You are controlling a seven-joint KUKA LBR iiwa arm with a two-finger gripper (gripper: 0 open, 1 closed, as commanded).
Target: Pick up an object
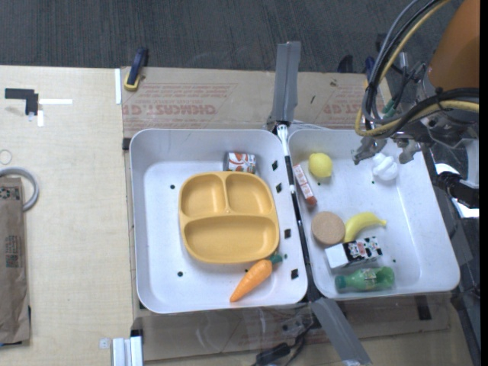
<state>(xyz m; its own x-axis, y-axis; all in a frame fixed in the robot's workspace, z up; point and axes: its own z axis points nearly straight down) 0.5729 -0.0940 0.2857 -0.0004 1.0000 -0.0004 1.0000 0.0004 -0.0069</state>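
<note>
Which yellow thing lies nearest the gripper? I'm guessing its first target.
The lemon, in the right bin's upper left; the gripper hovers to its right. The banana lies lower, the yellow plate in the left bin.

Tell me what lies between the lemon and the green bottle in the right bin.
In the camera view, the round cookie and the milk carton lie between the lemon and the green bottle; the banana sits just right of that line.
</note>
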